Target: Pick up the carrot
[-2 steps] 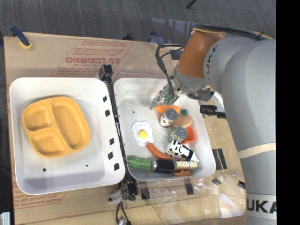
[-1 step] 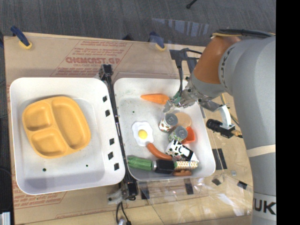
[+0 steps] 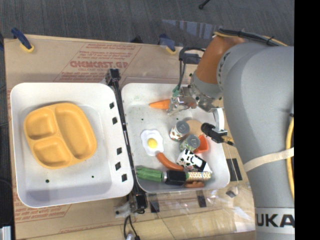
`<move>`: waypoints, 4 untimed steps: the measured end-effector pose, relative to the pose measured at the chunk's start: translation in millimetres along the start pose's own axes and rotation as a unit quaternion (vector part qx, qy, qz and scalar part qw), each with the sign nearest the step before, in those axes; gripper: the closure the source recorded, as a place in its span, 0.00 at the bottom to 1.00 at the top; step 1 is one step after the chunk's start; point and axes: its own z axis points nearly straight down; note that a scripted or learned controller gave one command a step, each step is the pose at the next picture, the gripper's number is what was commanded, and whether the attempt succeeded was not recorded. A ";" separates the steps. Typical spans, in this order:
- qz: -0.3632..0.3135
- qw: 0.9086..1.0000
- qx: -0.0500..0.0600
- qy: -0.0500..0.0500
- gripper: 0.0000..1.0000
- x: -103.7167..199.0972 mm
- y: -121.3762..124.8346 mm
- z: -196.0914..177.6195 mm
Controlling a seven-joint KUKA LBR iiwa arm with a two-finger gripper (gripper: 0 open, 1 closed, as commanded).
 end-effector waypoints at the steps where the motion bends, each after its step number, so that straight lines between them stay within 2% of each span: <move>1: 0.000 1.000 -0.001 0.000 0.00 0.3 0.6 -0.9; 2: 0.168 0.986 0.001 0.000 0.00 11.6 11.9 -1.3; 3: 0.164 0.986 0.003 0.000 1.00 14.3 12.0 -10.7; 4: 0.076 0.997 0.002 0.001 1.00 24.0 -73.5 1.2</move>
